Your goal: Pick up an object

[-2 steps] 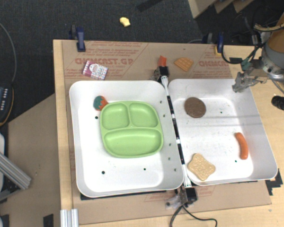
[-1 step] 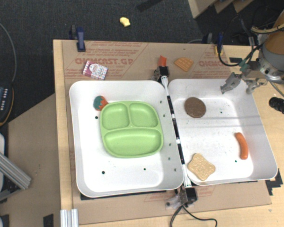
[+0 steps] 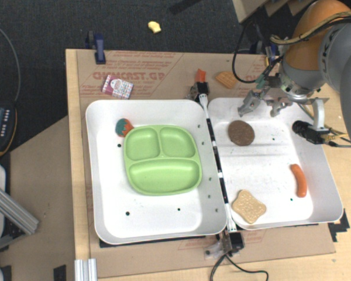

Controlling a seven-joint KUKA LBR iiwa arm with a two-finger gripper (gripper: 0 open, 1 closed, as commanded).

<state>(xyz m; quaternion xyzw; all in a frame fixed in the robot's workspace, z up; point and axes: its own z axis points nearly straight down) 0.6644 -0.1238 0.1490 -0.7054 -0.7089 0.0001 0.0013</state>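
Fingers [image 3: 263, 103] spread, holding nothing, above round brown patty [image 3: 241, 133]; no long axis.

Brown round patty [image 3: 241, 133] flat in right bin [image 3: 316, 209]

Pink packet [image 3: 117, 86] on cardboard [image 3: 152, 69]

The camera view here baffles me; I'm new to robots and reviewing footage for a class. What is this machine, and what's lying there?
One camera looks down at a slant on a bench with two shallow white bins. The grey and orange robot arm reaches in from the right; its gripper, fingers spread, hovers over the right bin, holding nothing. That bin contains a brown round patty, a toy sausage and a cracker. The left bin holds a green divided plate and a small ball.
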